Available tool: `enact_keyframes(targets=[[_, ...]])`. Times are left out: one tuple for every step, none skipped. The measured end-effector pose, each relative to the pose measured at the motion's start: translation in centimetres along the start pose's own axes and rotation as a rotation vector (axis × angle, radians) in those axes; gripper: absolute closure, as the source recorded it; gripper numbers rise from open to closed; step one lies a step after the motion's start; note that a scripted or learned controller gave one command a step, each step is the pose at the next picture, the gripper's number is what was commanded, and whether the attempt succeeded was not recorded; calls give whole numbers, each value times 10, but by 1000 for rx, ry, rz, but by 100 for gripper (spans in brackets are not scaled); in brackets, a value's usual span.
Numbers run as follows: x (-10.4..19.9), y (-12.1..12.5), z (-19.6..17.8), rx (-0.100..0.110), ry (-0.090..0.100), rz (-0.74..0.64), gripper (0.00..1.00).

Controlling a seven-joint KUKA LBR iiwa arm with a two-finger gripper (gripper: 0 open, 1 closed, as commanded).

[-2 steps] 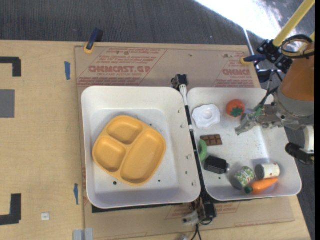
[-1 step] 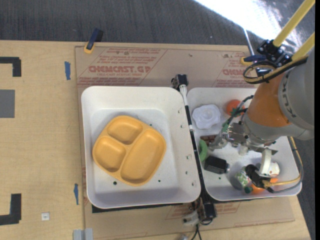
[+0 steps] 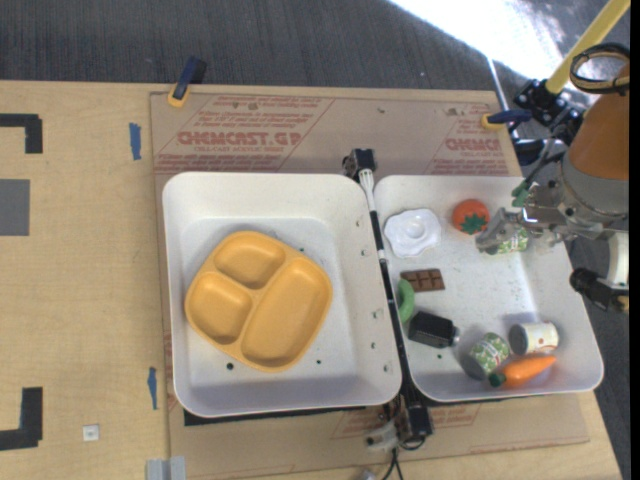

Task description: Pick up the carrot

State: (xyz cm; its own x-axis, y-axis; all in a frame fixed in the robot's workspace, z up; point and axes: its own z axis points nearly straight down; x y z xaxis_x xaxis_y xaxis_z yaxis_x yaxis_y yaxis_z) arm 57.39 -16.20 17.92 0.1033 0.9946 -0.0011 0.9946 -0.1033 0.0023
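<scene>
Carrot (image 3: 527,370) lies partly tucked behind a green can (image 3: 487,353), gripper (image 3: 503,236) blurred.

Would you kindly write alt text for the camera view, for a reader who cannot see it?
The gripper hangs over the right bin's far side beside a tomato, while the carrot lies at the near edge by a can. A yellow divided plate sits in the left bin.

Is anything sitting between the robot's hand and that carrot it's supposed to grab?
Partly. The hand is at the far right of the right bin, and the carrot lies at the near edge. A small white cup lies on its side just above the carrot, and a green can touches its left end.
</scene>
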Motion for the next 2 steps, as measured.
enact_keyframes(targets=[[56,-25,86,1,2,-49,0],[56,-24,77,-1,1,-48,100]])
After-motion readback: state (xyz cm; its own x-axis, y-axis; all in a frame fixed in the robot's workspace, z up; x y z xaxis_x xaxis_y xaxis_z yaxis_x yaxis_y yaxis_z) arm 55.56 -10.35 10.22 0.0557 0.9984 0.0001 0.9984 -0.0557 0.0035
